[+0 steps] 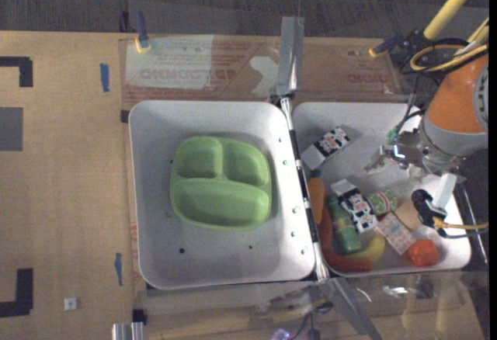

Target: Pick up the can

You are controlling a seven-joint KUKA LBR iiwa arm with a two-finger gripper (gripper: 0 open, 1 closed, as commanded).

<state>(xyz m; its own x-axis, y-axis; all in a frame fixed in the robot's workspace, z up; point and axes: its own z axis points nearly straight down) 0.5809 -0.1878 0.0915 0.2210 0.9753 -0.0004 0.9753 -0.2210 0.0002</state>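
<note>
Right white bin (458,257): clutter heaped toward the near wall, likely just where it was dumped. The small green-labelled can (382,201) lies on its side mid-bin, pressed against a cow-patterned carton (357,208) and a tan box (407,214), so you get little clearance. The grey-and-orange arm (460,109) reaches in from the right, wrist bent down. The gripper (397,154) hangs above the bin floor, just beyond the can. You cannot tell whether it is spread or closed. Left bin (147,175): green divided plastic plate (221,182).
</note>
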